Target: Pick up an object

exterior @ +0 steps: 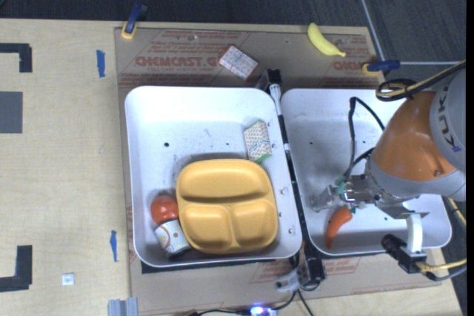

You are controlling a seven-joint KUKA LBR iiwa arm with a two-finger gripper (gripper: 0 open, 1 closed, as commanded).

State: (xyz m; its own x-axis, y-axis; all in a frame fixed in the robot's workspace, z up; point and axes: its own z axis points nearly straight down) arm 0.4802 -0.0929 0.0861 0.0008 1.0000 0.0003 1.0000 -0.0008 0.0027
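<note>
- My claw hangs low in the right bin; whether it is apart or together, I cannot tell.
- One orange carrot lies just below the claw.
- Left of the claw, the left bin holds four things: one yellow tray, one patterned packet, one red-orange ball, one small can.
- Beyond, I count one banana on the bench.

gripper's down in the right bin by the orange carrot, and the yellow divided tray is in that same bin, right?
Not quite. The gripper is in the right bin by the orange carrot, but the yellow divided tray lies in the left bin, as the camera view shows.
</note>
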